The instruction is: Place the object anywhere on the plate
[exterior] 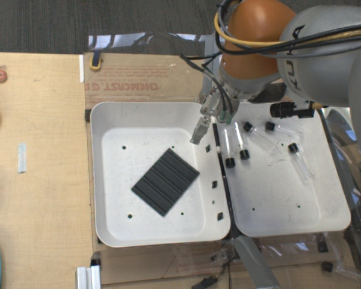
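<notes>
Plate [166,181] (dark, ribbed) flat in left bin [108,125], ready for receiving. Gripper [202,128] above divider; finger state indeterminable, nothing visibly carried.

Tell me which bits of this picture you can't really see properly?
- Gripper: small and seen at a slant in the camera view, so open or shut is unclear.
- Clear tubes with black caps in the right bin: see-through and tiny, so hard to count.
- Right bin's upper part: hidden by the arm.
- Black ribbed plate in the left bin: plainly visible.
</notes>
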`<state>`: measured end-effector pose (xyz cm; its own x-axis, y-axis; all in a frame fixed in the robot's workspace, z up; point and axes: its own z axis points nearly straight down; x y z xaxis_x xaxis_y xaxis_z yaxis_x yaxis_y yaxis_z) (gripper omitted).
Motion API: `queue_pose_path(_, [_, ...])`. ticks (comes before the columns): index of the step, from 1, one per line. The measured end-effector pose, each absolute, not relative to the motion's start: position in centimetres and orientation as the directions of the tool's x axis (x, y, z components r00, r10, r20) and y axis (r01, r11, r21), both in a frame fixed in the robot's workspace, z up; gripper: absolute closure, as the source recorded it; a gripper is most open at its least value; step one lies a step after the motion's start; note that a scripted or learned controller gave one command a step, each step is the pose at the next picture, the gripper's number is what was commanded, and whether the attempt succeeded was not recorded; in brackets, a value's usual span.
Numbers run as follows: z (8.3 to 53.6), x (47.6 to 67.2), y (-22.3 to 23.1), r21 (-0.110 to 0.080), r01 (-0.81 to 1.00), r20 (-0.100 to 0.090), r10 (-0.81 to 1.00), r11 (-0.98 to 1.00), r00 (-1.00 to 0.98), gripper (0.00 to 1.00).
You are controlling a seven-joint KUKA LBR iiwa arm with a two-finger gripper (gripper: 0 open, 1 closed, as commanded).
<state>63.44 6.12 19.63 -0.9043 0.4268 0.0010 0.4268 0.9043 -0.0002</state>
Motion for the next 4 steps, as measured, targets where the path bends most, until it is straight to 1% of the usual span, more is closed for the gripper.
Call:
queue_pose_path(1, [23.3, 64.4, 9.1, -0.001, 0.830, -0.001, 0.830, 0.558, -0.558, 0.00])
queue_pose_path(2, [19.9, 65.6, 11.0, -0.003, 1.000, -0.003, 1.000, -0.007, 0.007, 0.00])
queue_pose_path(3, [17.3, 65.8, 12.8, -0.004, 0.968, -0.005, 0.968, -0.249, 0.249, 0.00])
queue_pose_path(4, [11.2, 65.8, 15.9, -0.005, 0.956, -0.001, 0.956, 0.295, -0.295, 0.00])
